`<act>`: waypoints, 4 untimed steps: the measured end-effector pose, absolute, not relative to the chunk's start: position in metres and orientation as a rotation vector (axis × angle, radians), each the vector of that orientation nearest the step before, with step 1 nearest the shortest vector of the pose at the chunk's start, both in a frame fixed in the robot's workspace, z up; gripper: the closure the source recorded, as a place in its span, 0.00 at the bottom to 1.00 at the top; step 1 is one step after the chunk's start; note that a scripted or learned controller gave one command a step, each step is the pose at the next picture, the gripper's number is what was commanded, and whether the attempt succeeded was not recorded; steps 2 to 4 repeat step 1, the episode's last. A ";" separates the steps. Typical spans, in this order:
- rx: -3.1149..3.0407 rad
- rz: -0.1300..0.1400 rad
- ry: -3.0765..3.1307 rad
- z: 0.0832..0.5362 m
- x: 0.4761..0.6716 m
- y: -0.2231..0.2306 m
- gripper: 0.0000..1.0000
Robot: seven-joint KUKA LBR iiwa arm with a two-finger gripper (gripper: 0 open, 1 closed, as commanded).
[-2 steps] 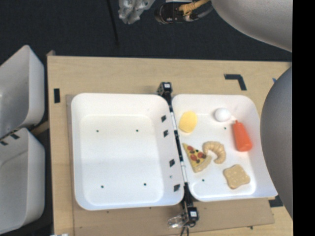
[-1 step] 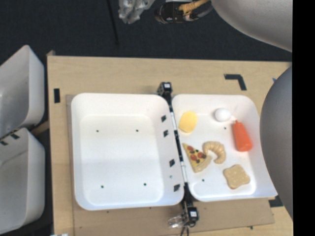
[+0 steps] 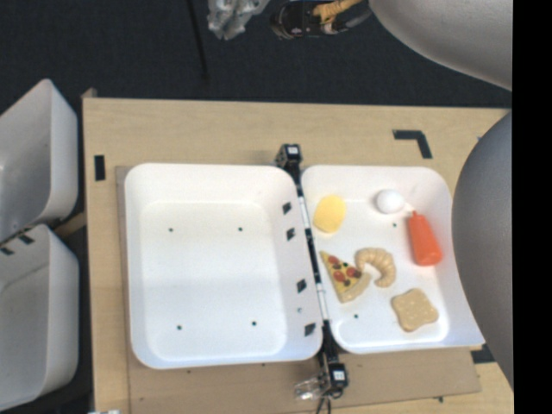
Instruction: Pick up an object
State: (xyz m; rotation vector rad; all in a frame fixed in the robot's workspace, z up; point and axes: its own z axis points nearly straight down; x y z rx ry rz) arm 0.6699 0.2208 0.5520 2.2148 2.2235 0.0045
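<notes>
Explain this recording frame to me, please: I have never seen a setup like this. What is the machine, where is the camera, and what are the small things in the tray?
One camera looks down at a slant on a wooden bench bearing two shallow white bins side by side. The big grey curved shapes at the top right and right edge are parts of the robot arm, a KUKA iiwa reaching in from the right. Its task is to pick up an object.

The left bin has bare floor. The right bin holds toy foods, all lying apart from the arm: a yellow lemon-like piece, a white egg, an orange bottle, a pizza slice, a pale croissant-shaped piece touching it, and a slice of toast.

Nothing is seen being held.
</notes>
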 end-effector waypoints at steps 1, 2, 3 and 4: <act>2.217 -0.001 2.224 0.551 0.669 0.220 1.00; 2.217 -0.001 2.224 0.551 0.669 0.220 1.00; 2.217 -0.001 2.224 0.551 0.669 0.220 1.00; 2.217 -0.001 2.224 0.551 0.669 0.220 1.00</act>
